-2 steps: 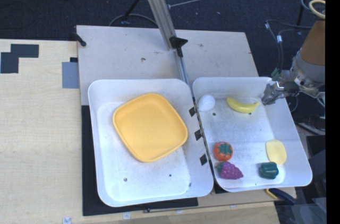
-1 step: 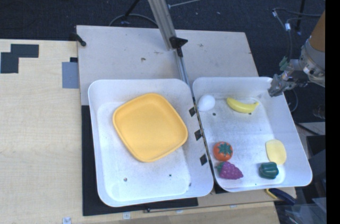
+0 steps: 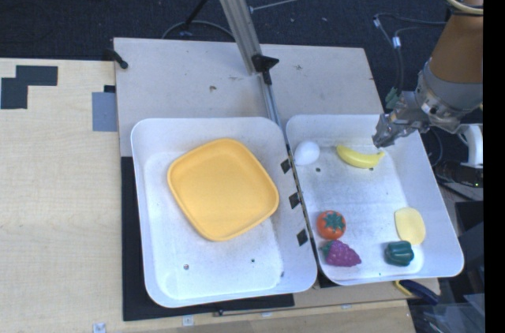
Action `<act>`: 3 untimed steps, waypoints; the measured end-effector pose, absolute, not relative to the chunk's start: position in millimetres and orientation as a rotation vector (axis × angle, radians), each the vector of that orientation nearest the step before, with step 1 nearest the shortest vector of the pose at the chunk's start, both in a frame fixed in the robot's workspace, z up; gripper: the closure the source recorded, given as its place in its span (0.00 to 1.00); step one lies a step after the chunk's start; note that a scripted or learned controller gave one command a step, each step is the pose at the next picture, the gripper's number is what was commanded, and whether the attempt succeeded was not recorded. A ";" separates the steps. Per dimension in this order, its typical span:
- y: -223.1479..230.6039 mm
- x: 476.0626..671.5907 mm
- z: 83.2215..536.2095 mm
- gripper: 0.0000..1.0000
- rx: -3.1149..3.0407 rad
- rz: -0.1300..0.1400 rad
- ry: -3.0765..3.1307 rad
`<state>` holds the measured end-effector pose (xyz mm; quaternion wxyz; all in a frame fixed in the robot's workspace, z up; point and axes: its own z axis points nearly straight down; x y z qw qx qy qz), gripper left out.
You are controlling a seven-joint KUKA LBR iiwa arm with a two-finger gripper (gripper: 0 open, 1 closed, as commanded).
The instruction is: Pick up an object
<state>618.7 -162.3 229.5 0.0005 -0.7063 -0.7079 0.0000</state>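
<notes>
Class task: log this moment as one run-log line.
gripper: above banana's right end | grasp: none seen | right bin: six items | left bin: yellow plate

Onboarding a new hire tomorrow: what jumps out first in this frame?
The big yellow plate lying in the left bin. Next, the small toys scattered over the right bin: a banana and a white ball near the far edge, a tomato, purple grapes and a green pepper near the front. The gripper sits at the banana's right end.
</notes>
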 end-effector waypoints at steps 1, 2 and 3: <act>-113.1 608.1 239.2 1.00 -2.218 -0.001 -2.225; -54.1 589.2 241.1 1.00 -2.216 -0.001 -2.225; -12.3 571.4 245.6 1.00 -2.218 -0.001 -2.224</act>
